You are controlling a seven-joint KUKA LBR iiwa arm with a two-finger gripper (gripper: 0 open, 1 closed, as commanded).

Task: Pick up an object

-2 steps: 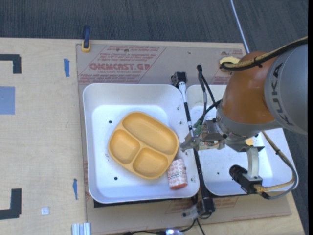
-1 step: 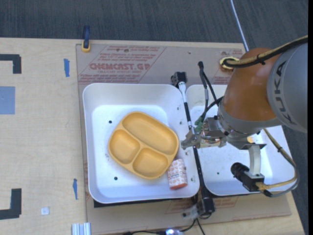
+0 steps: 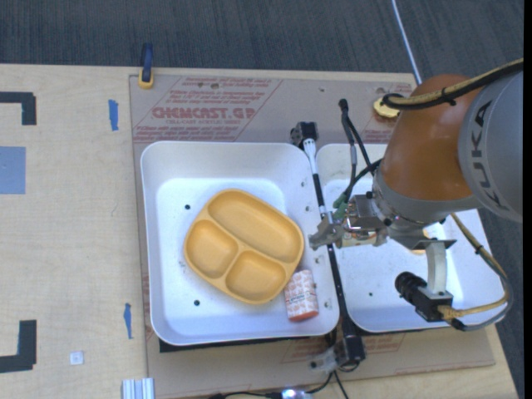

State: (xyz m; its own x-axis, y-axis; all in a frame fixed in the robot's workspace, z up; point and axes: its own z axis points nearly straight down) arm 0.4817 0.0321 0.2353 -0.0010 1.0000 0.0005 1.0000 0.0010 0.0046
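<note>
A yellow three-compartment plate (image 3: 242,246) lies in the left bin (image 3: 166,189). A small white and orange bottle (image 3: 301,295) lies on its side by that bin's front right corner, just below the plate. My gripper (image 3: 326,236) hangs over the divide between the two bins, right of the plate and above the bottle. Nothing shows between its tips.
The right bin (image 3: 378,293) lies under the arm's orange band (image 3: 432,156) and wrist. Black cables (image 3: 353,152) run down to the gripper. A clamp (image 3: 305,133) sits at the bins' back edge. A brown board (image 3: 208,106) lies beneath both bins.
</note>
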